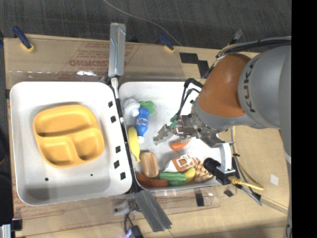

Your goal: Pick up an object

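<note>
My gripper (166,131) hangs over the middle of the right bin (163,89), its grey fingers (160,136) spread and pointing left with nothing between them. An orange carrot-like piece (180,144) lies just right of and below the fingertips. A blue bottle (142,121) lies to the left of the gripper, with a white lump (131,106) and a green toy (147,106) at its top end. Along the bin's left wall rests a yellow banana (132,143).
At the right bin's front lie a tan cylinder (148,163), a red sausage (151,182), a green vegetable (173,177) and a brown waffle-like toy (192,165). The left bin (29,182) holds a yellow divided plate (68,133). A metal bar (117,48) stands between the bins.
</note>
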